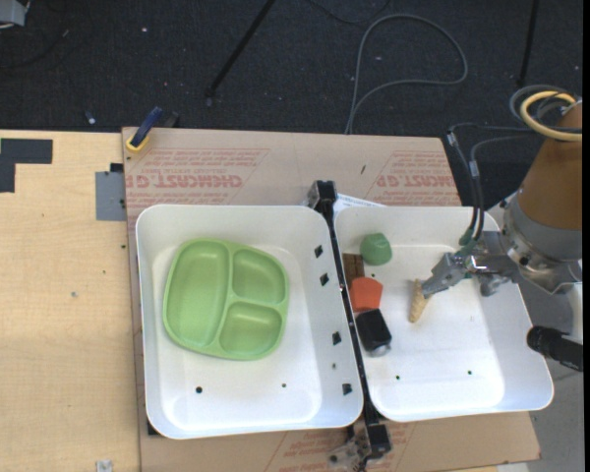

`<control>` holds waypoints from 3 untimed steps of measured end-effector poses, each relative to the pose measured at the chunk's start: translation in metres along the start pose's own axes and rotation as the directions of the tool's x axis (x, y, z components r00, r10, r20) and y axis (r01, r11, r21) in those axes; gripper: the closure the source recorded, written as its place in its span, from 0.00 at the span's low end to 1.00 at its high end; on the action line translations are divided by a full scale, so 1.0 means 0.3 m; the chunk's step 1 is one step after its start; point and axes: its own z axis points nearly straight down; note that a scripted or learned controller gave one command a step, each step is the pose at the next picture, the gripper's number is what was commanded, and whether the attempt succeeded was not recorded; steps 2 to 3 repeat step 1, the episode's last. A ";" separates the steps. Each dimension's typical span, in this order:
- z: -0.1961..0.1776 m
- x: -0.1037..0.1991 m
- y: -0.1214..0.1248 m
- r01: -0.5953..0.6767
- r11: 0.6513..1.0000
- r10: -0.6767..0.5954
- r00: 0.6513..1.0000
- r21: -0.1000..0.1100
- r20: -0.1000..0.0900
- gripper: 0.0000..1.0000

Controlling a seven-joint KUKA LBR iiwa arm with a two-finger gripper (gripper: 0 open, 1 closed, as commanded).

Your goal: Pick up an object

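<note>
My gripper (463, 284) hangs over the right bin (472, 391), toward its right half, and it is open with nothing between its fingers. Its left fingertip (431, 286) sits just beside the upper end of a small tan cone-shaped piece (417, 305) lying on the bin floor. Along the bin's left side lie a green rounded object (377, 249), an orange block (366, 293) and a black block (374, 329). A thin brown piece (352, 264) rests against the divider.
The left bin (226, 401) holds a green three-compartment plate (226, 298). A black divider clamp (336, 303) runs between the bins. Cables and the arm's grey and orange wrist (551, 195) fill the right edge.
</note>
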 end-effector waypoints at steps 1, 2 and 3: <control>0.175 -0.110 -0.025 -0.003 1.000 0.003 1.000 0.005 -0.001 0.00; 0.175 -0.110 -0.025 -0.003 1.000 0.003 1.000 0.005 -0.001 0.00; 0.175 -0.110 -0.025 -0.003 1.000 0.003 1.000 0.005 -0.001 0.00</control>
